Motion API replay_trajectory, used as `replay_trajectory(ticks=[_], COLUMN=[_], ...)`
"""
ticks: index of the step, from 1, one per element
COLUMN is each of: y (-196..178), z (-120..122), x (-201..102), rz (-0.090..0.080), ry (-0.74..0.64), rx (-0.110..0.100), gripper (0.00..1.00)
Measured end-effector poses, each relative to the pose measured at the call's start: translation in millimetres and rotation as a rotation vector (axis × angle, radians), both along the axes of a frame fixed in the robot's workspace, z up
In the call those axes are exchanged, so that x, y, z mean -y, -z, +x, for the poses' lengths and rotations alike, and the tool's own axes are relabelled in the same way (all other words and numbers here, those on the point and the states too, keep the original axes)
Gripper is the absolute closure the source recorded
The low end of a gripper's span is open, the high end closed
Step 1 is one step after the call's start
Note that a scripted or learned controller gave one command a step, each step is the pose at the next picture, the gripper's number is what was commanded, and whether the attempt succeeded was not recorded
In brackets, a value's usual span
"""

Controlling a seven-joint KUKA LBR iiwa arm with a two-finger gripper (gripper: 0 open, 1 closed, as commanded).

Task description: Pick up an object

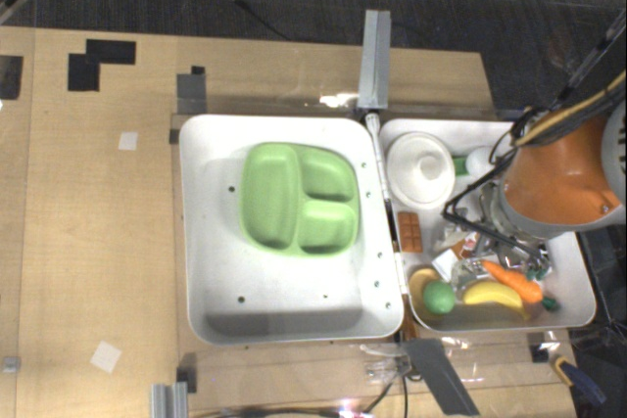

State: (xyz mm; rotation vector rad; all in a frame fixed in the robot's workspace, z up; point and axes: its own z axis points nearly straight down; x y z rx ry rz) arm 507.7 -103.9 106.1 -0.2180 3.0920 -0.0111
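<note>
The right bin (586,306) holds several small objects: a white bowl (419,167), a brown chocolate bar (411,232), a green ball (439,299), a yellow banana (493,297) and an orange carrot (513,281). The arm's orange band (560,173) hangs over this bin. My gripper (482,253) reaches down below it among the items, just above the carrot and banana. Cables and the wrist hide its tips.
The left bin (206,240) holds a green divided tray (298,198). A grey post (375,60) stands behind the wall between the bins. The wooden bench (88,230) stretches to the left. Black cables (568,98) run from the arm at the right.
</note>
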Motion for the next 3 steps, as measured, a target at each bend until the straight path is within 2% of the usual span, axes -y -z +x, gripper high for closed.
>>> replay_trajectory(ticks=[1, 2, 3], y=[-156.0, -127.8, -139.0], z=[73.7, 110.8, 163.4], x=[-9.9, -18.9, -54.0], rz=[0.001, 0.0, 0.0], ry=[-0.055, -0.199, -0.219], rx=[-0.023, -0.033, -0.03], gripper=[1.0, 1.0, 1.0])
